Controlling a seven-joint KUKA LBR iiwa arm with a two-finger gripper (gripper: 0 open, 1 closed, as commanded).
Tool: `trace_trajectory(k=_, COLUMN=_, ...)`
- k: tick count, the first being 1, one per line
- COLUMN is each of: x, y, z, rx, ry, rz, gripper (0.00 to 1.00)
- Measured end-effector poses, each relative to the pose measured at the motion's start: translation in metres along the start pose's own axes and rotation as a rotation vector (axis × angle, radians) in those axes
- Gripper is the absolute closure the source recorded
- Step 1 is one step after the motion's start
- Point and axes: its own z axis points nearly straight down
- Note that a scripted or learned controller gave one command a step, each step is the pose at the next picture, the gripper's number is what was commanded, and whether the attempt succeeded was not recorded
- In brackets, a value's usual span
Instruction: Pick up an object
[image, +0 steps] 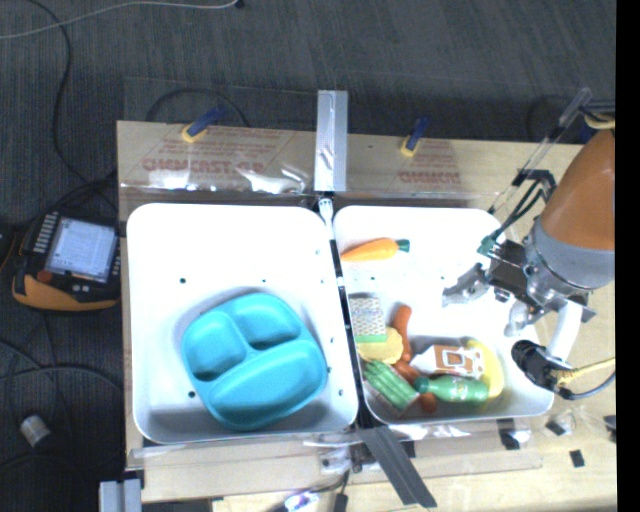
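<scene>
The right bin (440, 235) holds an orange carrot (368, 249) with a green tip near its far left corner. Heaped along its near side are a grey grater-like piece (366, 313), a yellow piece (380, 348), a red piece (401, 320), a green vegetable (385, 385), a green bottle (455, 389), a small white and orange carton (455, 359) and a yellow banana (492, 368). My gripper (489, 306) hangs over the right side of this bin, just above and right of the carton. Its fingers are spread open with nothing between them.
A blue divided plate (253, 355) lies in the left bin (160, 230). A metal divider (331, 140) stands behind the wall shared by the bins. Bare white floor stretches between the carrot and my gripper.
</scene>
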Motion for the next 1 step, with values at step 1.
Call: trace_trajectory(k=1, x=0.0233, y=-0.0071, z=0.095, rx=0.005, ry=0.001, rz=0.209, gripper=0.0)
